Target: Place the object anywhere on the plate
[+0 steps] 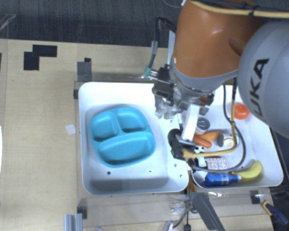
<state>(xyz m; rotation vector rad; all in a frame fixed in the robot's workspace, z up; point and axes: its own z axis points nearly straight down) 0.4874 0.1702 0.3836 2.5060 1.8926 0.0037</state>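
- Pincer (166, 109) hangs under the grey wrist, over the right-hand margin of the left bin (85, 143), close to the divide between the two bins. Whether it stands apart or together cannot be told. Nothing is seen clamped in it.
- Arm (216, 37) enters from 2 o'clock of the pincer, and its bulk screens the far part of the right bin (272, 153).
- At 8 o'clock, near but apart, the blue plate (120, 134) lies flat in the left bin. Its three compartments are bare, so placement is judged not yet made.
- The plate is alone in its bin, which appears meant to leave free access from above.
- At 4 o'clock, just across the divide, an orange carrot-shaped piece (207, 138) lies in the right bin. It is the nearest loose item and the likeliest object for placing, though that is not certain.
- At 3 o'clock, farther out, sits an orange round item (241, 111).
- At 5 o'clock, along the near wall, lie a patterned packet (216, 163), a blue bottle (221, 179) and a banana (253, 172), close together.
- Stock in one bin and target in the other: source and destination seem kept separate deliberately.
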